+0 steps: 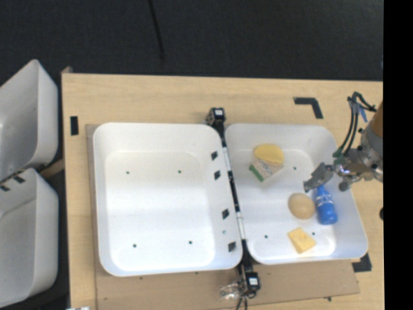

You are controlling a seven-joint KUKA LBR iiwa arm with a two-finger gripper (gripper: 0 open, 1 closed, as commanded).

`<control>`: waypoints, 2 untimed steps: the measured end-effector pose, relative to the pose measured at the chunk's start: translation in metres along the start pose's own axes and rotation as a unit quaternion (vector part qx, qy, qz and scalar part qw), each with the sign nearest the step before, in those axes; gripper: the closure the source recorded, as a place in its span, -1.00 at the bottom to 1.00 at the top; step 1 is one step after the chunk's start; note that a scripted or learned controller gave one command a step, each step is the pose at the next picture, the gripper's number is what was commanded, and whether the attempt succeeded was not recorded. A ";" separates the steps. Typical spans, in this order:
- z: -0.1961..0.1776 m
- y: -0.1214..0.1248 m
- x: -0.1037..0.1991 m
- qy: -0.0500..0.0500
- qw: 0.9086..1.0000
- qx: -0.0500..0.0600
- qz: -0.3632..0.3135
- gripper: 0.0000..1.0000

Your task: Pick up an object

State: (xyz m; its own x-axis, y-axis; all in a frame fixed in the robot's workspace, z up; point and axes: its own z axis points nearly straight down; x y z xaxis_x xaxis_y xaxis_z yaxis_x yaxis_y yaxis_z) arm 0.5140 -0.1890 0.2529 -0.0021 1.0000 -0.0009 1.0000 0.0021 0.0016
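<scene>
Plywood, pale and matte, makes up the bench [161,99] under me, with short black tape marks near its corners and a dark floor beyond its far edge. Two shallow white bins sit on it side by side, touching along a seam lined with small black clips. The left bin [103,250] has smooth, glossy plastic walls with rounded corners. Off the bench's left edge stand two bulky white rounded containers [22,173].

The right bin [258,254] carries everything I could take. At its far middle lies a yellow domed lump [269,153], with a small green-and-white striped packet [262,169] touching its near-left side. Nearer the middle rests a tan rounded ball [300,205], dull-skinned like a potato. Just beside it on its right lies a blue bottle [325,207], cylindrical and shiny, pointing roughly toward the near rim. Close to the near wall lies a flat yellow wedge [302,239], apart from the ball.

My gripper [332,177] hangs over the right side of this bin, just above the blue bottle's far end. My fingers [316,176] are grey metal and spread apart, one angled left toward the ball, the other to the right; nothing sits between them. Dark cables loop up from my wrist.
</scene>
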 end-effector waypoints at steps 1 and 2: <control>0.139 0.099 -0.040 -0.001 1.000 0.001 -0.001 -1.00; 0.150 0.177 -0.024 0.000 1.000 0.002 -0.001 -1.00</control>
State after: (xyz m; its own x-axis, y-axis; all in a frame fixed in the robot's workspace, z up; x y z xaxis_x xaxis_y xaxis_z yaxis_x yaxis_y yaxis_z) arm 0.6913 -0.2132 0.1031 -0.0040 1.0000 -0.0011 1.0000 0.0040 -0.0030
